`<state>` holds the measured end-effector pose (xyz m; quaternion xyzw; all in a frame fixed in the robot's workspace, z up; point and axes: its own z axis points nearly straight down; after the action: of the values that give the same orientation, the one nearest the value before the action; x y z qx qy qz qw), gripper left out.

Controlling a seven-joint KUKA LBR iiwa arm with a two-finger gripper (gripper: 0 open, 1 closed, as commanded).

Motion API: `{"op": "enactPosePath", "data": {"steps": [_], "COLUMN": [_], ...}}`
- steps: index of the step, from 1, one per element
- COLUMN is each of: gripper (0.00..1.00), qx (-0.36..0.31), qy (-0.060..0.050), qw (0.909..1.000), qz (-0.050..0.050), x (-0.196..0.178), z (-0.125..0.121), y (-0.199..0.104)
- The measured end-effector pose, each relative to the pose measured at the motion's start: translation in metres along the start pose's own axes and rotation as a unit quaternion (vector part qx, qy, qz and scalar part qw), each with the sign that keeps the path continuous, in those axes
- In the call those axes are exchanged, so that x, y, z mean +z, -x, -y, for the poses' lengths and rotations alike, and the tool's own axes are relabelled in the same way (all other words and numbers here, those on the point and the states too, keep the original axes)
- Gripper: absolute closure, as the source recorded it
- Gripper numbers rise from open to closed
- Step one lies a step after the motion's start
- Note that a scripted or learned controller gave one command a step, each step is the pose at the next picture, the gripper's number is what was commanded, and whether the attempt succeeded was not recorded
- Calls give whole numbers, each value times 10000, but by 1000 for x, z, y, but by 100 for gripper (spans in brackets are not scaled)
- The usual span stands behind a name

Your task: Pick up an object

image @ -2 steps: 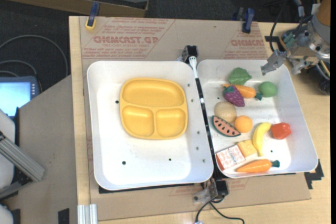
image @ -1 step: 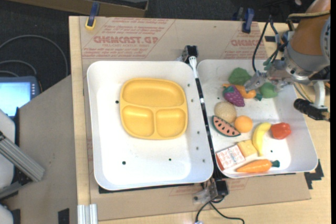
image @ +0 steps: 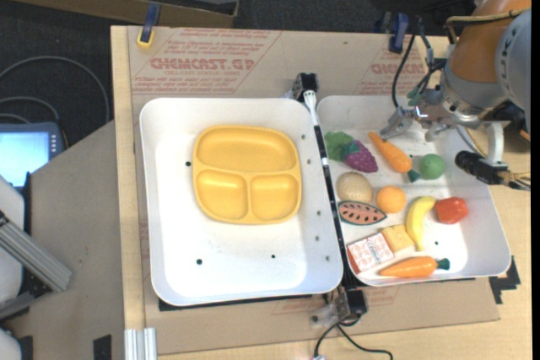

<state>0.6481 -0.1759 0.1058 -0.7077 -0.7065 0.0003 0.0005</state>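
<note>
The right bin (image: 494,253) holds several toy foods: a green leafy piece (image: 337,142), purple grapes (image: 362,157), a carrot (image: 393,155), a green lime (image: 432,166), a potato (image: 354,185), an orange (image: 391,199), a watermelon slice (image: 361,213), a banana (image: 418,220), a red tomato (image: 451,210), a red-and-white carton (image: 369,250) and a second carrot (image: 409,267). My gripper (image: 418,127) hovers over the bin's back part, just above and to the right of the first carrot. It is open, with nothing between its fingers.
The left bin (image: 169,206) carries a yellow divided plate (image: 247,174). A black clip (image: 305,83) sits at the back where the two bins meet. Blue clamps (image: 149,24) hold the board at the rear edge. The arm's grey and orange wrist (image: 489,46) looms at the right.
</note>
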Motion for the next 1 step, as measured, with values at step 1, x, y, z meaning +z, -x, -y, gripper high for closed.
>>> {"op": "enactPosePath", "data": {"steps": [1], "gripper": [0], "qx": [-25], "qy": [-17], "qw": [10000], "qz": [-13], "x": [22], "z": [13], "y": [-48]}}
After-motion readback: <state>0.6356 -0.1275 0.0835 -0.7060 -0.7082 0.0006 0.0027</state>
